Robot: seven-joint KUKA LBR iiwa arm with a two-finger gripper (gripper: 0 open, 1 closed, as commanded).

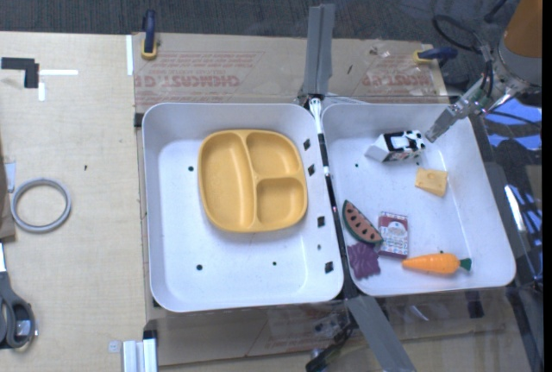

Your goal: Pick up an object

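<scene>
- Plywood bench top and a printed cardboard sheet carry two shallow white bins side by side, with dark carpet beyond them; the divider (321, 154) where the bins meet is my landmark.
- Nearest the camera, right of the divider's lower end, lie a purple grape bunch (363, 260), a small red carton (394, 233) and an orange carrot (434, 264) with a green tip.
- Just right of the divider, slightly farther back, sits a watermelon slice (360, 223), red with a green rind.
- Left of the divider, the left bin (172, 275) holds a yellow divided plate (253, 180) with three compartments.
- Farther back, right of the divider, a pale yellow cheese wedge (432, 181) lies in the right bin (492, 215), and behind it a small black-and-white toy (402, 144), apparently a cow beside a grey block.
- Farthest back, toward the right bin's rear right corner, the gripper (437, 128) hangs at the end of the arm, angled down toward the black-and-white toy and just beside it.
- Whether the jaws are spread or pressed together I cannot tell at this size; nothing shows between them.
- Progress, as I judge it: nothing is lifted, every item rests on a bin floor, so the approach, grasp and lift all remain.
- The black-and-white toy looks the likeliest target: small, blocky, high in contrast against the white floor.
</scene>
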